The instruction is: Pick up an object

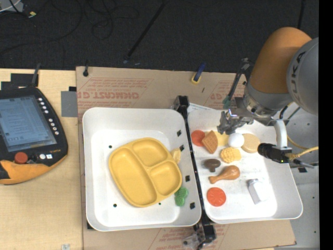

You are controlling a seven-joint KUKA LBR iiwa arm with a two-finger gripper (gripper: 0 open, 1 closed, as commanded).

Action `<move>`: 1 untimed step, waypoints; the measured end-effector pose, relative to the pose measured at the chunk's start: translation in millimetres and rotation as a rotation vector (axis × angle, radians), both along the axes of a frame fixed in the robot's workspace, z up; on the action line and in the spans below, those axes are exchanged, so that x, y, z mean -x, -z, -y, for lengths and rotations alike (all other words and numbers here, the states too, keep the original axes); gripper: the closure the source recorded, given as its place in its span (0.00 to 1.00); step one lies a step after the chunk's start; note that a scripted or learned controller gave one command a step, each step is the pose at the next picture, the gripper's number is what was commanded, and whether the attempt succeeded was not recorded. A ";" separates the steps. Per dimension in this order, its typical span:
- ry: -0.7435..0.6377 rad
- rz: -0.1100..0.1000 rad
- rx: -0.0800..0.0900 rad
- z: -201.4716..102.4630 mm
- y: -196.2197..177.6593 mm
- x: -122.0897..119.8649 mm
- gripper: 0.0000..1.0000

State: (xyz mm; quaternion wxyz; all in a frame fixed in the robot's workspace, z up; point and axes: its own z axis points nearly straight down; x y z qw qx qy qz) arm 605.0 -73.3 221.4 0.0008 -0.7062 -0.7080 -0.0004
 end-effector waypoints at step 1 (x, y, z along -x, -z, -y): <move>0.000 0.000 0.000 -37.6 -1.0 -20.6 1.00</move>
